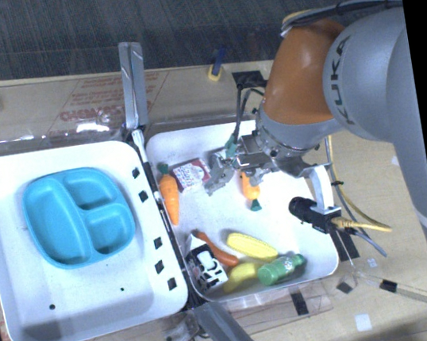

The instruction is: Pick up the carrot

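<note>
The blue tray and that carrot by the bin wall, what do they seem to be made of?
The blue tray looks like moulded plastic: one even colour, smooth rounded compartments, a soft sheen. The carrot looks like toy plastic too, with flat uniform orange and a neat green tip, though it is too small in the picture to be sure.

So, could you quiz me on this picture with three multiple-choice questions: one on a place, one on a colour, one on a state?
1. Where does the carrot lie?
A. in the left bin
B. in the right bin, by its left wall
C. on the bench

2. What colour is the divided tray?
A. red
B. yellow
C. blue

3. How is the green bottle placed?
A. lying on its side
B. standing upright
C. hanging from the arm

Answers: 1 B, it rests along that wall; 2 C, light blue against the white left bin; 3 A, its length runs flat along the bin floor.
</note>
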Tool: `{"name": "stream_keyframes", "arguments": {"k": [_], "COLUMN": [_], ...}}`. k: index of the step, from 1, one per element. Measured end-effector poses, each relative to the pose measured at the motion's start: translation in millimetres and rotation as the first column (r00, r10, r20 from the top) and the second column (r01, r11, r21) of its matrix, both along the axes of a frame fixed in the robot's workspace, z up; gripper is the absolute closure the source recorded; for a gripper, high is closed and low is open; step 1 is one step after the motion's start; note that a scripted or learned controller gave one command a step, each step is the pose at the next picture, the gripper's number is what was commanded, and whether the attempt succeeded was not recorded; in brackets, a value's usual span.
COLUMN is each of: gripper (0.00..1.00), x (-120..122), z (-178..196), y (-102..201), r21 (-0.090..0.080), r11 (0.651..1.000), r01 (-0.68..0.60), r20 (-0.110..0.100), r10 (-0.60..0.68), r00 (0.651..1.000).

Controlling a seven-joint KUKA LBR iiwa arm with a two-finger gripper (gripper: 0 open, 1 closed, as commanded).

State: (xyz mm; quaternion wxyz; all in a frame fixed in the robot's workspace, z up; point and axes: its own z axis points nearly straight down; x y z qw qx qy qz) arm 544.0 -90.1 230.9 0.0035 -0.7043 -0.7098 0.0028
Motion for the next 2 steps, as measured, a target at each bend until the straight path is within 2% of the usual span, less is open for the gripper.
{"name": "stream_keyframes", "arguments": {"k": [1,2], "gripper": [0.00,0.00], "x": [13.0,13.0], "z": [-14.6,-14.6], "y": [-52.7,-52.8], "r21": [-0.001,-0.001], "r11": [0.988,0.988], "r01": [-0.153,-0.154], "r20": [0.005,0.005], "r10": [0.153,0.154], "r00": [0.988,0.988]}}
